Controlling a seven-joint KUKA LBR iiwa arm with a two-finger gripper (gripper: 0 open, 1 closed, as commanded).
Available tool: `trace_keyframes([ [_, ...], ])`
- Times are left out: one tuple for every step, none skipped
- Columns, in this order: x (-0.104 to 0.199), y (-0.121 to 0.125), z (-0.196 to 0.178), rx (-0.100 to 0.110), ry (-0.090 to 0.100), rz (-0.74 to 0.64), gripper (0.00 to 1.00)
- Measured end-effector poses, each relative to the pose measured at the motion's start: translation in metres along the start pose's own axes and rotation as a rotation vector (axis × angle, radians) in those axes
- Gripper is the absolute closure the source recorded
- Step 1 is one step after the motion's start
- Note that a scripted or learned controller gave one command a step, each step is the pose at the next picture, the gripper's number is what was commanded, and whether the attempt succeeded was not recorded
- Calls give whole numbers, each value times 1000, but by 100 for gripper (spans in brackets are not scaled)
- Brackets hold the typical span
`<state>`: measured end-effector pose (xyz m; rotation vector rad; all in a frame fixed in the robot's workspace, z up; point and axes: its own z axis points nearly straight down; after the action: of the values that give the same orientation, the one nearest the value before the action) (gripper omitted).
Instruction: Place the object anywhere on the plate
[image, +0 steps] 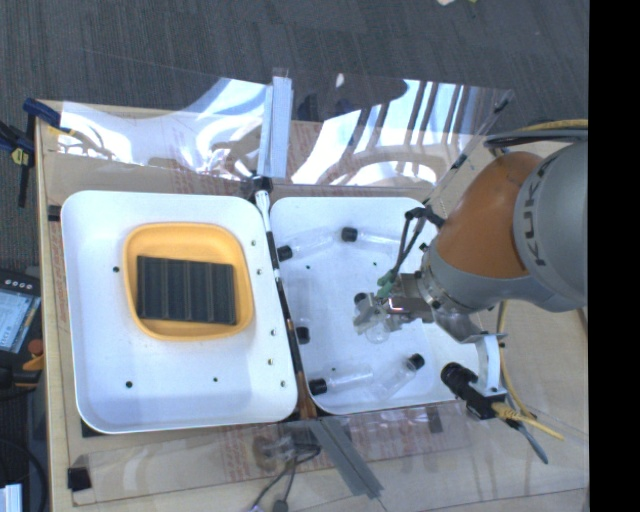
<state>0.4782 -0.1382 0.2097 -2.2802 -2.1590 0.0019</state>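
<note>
Grey metal and cabling crowd the gripper (372, 310) at centre-right of the frame, low over the right bin (330, 385), and a pale glint sits right at its tip. Whether it is clamped on anything I cannot tell. That glint may be the object, something clear and glassy, but it blurs into the glossy white floor, so I can't be sure.

And that's the risk, folks: a clear, slick, rounded piece on shiny plastic is easy to miss or to squirt out of a pinch, and it would roll among the small black cylinders (348, 235) scattered around this bin.

Orange band and bulky grey arm (500, 240) fill the right side. Further left, across the raised divider, the left bin (90, 380) carries the plate (150, 245): yellow, rounded-square, with a dark ribbed panel at its middle. A carry has to clear that divider, and those ribs could tip or bounce a hard piece dropped from height.
</note>
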Motion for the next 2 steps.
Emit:
trace_keyframes([
  [38, 47, -26, 1, 0, -187, 100],
  [68, 125, -2, 3, 0, -241, 100],
])
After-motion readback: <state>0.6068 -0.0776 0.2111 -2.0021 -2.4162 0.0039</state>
